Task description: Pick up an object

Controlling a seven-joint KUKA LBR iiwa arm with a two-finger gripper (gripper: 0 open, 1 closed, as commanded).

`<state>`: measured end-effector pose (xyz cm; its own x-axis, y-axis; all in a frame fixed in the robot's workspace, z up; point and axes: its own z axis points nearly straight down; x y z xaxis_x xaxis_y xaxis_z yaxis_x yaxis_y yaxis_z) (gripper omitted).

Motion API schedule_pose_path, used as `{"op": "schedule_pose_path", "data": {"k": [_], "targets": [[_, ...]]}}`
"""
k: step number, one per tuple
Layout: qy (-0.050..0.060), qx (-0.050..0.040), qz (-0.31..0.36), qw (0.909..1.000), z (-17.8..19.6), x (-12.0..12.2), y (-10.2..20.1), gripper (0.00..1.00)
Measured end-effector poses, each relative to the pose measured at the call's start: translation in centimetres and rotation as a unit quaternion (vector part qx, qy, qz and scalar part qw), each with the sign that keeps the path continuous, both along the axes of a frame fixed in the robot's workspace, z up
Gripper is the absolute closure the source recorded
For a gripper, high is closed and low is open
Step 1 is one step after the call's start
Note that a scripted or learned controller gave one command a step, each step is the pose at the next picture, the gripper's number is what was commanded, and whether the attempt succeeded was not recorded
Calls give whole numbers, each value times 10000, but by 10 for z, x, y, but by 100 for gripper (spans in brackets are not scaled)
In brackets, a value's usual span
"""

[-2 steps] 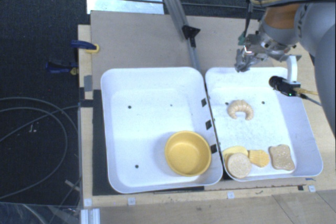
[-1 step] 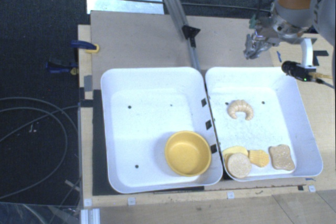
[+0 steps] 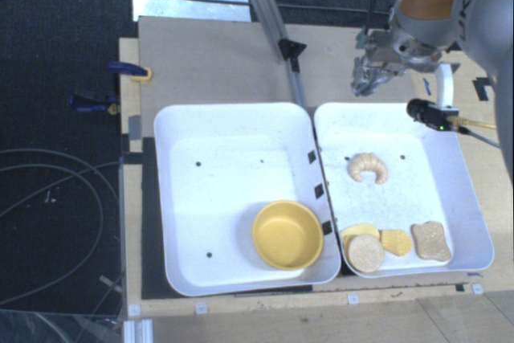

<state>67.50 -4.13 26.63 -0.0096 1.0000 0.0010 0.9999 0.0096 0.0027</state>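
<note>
The grey-and-orange arm's two-finger gripper [image 3: 371, 79] hung above the back edge of the right-hand shallow white plastic bin [image 3: 470, 197], over the bench rather than over the bin floor. Couldn't tell whether it was open or closed, the tip being too small and blurred, and nothing could be made out in it.

Nearest candidate was the pale tan croissant-shaped toy pastry [image 3: 368, 166], lying on the right bin's floor roughly in its upper-middle. From the gripper it lay almost straight toward the camera-near side of the bin, i.e. down the view, w/ barely any sideways offset. Its long axis ran approx left-right across the view, horns curling toward the near side. My read: a grasp would close most easily across the short dimension, so fingers probably wanted lining up front-to-back.

Other items sat well apart from the gripper, along the near wall of the same bin: a round beige cracker-like disc [image 3: 365, 252], touching or overlapping a yellow wedge-shaped piece [image 3: 394, 242], & a tan toast-shaped slice [image 3: 431, 241] just beside that. The yellow plastic bowl [image 3: 287, 234] sat in the left-hand white bin [image 3: 185, 173], near its front-right corner, farthest off.
</note>
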Motion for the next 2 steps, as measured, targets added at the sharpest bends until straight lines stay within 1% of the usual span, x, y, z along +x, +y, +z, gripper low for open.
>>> {"op": "schedule_pose_path", "data": {"k": [1, 2], "targets": [[5, 2, 0, 10000, 4, -21, 45, 100], [18, 5, 5, 10000, -9, -40, 102, 100]]}}
